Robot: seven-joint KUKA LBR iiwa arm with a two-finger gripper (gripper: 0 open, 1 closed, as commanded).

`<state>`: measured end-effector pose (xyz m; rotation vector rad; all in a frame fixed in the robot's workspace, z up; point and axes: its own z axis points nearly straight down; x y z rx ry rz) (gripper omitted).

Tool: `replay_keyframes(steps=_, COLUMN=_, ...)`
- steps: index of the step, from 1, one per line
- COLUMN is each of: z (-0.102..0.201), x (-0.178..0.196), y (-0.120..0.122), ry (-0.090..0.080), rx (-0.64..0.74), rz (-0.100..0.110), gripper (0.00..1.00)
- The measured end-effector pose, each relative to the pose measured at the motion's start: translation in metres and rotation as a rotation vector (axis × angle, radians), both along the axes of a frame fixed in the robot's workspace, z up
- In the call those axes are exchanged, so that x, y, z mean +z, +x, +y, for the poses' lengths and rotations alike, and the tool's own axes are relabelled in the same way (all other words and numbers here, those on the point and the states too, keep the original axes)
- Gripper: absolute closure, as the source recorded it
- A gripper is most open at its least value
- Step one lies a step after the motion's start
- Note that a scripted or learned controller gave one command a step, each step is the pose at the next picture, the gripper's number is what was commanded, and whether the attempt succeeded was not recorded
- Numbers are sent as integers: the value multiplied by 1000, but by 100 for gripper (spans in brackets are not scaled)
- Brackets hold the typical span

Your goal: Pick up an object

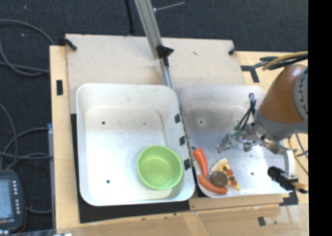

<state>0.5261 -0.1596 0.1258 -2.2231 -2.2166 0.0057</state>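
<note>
In the right bin (pixel 207 102), near its front left corner, lie an orange carrot (pixel 201 160), a red-orange sausage (pixel 211 184) and a yellow pizza slice (pixel 228 170) with a brown round piece (pixel 218 178) on it. My gripper (pixel 236 144) hangs over the middle of this bin, above and slightly right of the pizza slice. Its fingers are spread open with nothing between them. One finger (pixel 224 144) points left toward the carrot.
A green bowl (pixel 160 166) sits in the front right part of the left bin (pixel 104 105). A slanted metal pole (pixel 150 22) rises behind the bins. The orange-banded arm (pixel 284 100) covers the right bin's right side. Cables lie at the far left.
</note>
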Motion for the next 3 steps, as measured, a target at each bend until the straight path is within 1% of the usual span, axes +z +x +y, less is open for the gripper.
replay_keyframes(steps=1, z=-2, x=-26, y=0, ry=-2, rx=0, rz=-4, gripper=0)
replay_keyframes(steps=2, z=-2, x=-14, y=1, ry=0, rx=-4, rz=-8, gripper=100)
replay_keyframes(steps=3, z=-1, x=31, y=-3, ry=0, rx=1, rz=-10, gripper=100)
